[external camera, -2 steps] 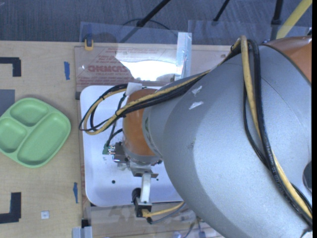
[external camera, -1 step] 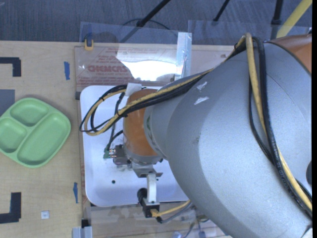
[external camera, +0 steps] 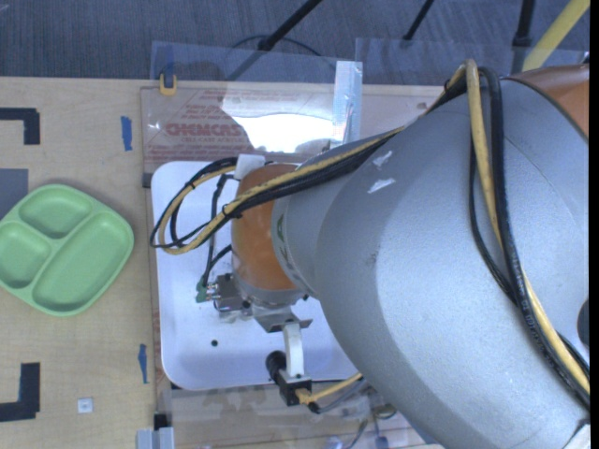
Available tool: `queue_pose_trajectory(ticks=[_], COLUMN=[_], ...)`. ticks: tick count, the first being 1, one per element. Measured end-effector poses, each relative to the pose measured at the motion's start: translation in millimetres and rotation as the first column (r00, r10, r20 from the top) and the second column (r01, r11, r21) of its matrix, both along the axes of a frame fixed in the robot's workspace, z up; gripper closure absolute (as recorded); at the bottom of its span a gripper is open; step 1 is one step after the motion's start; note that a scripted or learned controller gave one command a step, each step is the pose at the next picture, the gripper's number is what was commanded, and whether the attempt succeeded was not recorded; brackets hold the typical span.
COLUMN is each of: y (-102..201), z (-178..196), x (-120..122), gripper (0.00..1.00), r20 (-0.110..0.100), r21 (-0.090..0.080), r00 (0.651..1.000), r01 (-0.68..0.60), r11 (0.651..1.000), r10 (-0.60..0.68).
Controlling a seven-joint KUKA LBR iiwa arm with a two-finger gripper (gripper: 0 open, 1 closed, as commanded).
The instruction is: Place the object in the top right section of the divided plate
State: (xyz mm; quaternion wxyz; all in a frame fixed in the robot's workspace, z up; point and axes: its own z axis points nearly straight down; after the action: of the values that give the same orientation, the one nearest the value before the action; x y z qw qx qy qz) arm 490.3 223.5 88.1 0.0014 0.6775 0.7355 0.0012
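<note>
Camera view is showing the grey arm (external camera: 421,251) reaching in from the right over the white bin (external camera: 182,335), its tool (external camera: 245,305) hanging low above the bin floor; whether the tool is wide or narrow cannot be told. The green divided plate (external camera: 64,249) is lying on the wooden surface (external camera: 84,110) left of the bin, apart from it, and a small dark speck (external camera: 213,344), too small to name, is sitting on the bin floor near the tool

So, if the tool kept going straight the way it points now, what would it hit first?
Probably the floor of the white bin: the tool points down into it, though the wrist hides what lies directly beneath.
</note>
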Motion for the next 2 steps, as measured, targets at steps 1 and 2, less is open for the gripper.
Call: queue_pose_trajectory(ticks=[1,2], y=[-7.1,-0.5], z=[1.7,1.4], x=[-5.8,-7.1], gripper=[1.0,1.0], r20=[0.012,0.007], r21=[0.007,0.013], r00=[0.996,0.946], r01=[-0.084,0.325], r11=[0.996,0.946], r10=[0.084,-0.325])
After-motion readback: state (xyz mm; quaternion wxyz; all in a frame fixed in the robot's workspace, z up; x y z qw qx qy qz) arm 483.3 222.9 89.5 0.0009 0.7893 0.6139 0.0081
